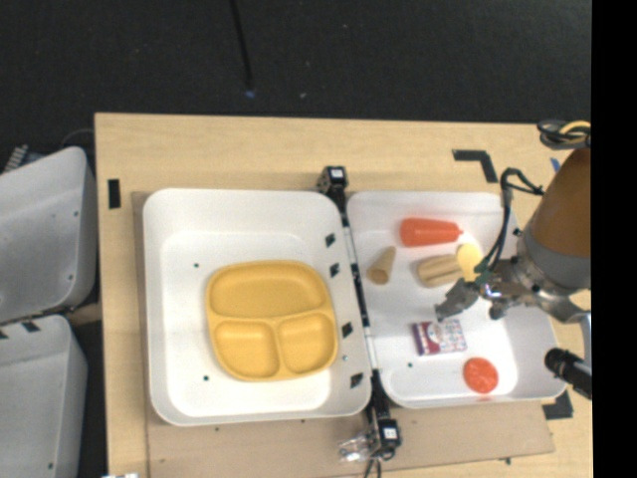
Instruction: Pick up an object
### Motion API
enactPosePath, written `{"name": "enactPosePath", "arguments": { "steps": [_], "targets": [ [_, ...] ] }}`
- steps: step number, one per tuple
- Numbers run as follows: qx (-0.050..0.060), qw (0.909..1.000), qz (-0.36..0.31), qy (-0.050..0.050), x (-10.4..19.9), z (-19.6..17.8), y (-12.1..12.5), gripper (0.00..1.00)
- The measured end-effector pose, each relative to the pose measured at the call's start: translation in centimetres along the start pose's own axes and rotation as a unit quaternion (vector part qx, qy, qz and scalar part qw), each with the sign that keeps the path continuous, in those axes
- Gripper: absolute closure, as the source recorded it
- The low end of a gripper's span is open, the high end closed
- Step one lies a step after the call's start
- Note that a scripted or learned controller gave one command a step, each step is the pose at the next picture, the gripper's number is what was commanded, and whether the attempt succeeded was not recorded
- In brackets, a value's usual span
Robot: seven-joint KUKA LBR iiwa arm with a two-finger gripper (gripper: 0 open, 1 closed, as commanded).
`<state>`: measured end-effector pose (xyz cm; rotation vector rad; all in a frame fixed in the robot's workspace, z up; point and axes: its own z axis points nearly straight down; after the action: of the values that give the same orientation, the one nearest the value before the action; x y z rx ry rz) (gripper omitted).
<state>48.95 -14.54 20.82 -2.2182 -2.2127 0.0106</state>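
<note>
We judge the task barely begun — nothing has left the bin floor as far as we can see. The right bin (398, 386) holds all the loose candidates: an orange carrot-like piece (430, 231) near its far wall, a small tan cylinder (381, 264) toward the divider, a tan roll (435, 269) touching a yellow piece (468, 258), a small maroon-and-white packet (439, 339) lying flat in the middle, and a red round object (481, 374) near the front wall. Each of them rests on the white floor; none sits lifted or pinched.

The gripper (465, 299) reaches in from the right and hangs between the yellow piece and the packet, just above the packet's upper edge. Its dark fingers blur together against the wrist hardware, so we cannot tell whether they are spread or pressed together — and we see nothing between them. The packet looks like the nearest target, though the roll and the yellow piece are also close, so we cannot say which thing the arm is going for.

The left bin (159, 267) carries a yellow divided tray (271, 319), well apart from the gripper and not in play for now. Both bins sit side by side on the desk (249, 147).

What remains, in our judgement, is nearly everything: settling on an object, closing on it, and raising it clear of the bin.
</note>
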Motion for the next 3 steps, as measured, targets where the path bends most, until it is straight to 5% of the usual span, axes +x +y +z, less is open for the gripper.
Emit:
{"name": "enactPosePath", "arguments": {
  "steps": [1, 3],
  "targets": [
    [-0.006, 1.0, -0.002, -0.001, 0.0, -0.6, 0.3, 0.0],
    [-0.009, 0.9999, 0.001, -0.005, 0.0, 10.5, 0.6, 0.0]
  ]
}}
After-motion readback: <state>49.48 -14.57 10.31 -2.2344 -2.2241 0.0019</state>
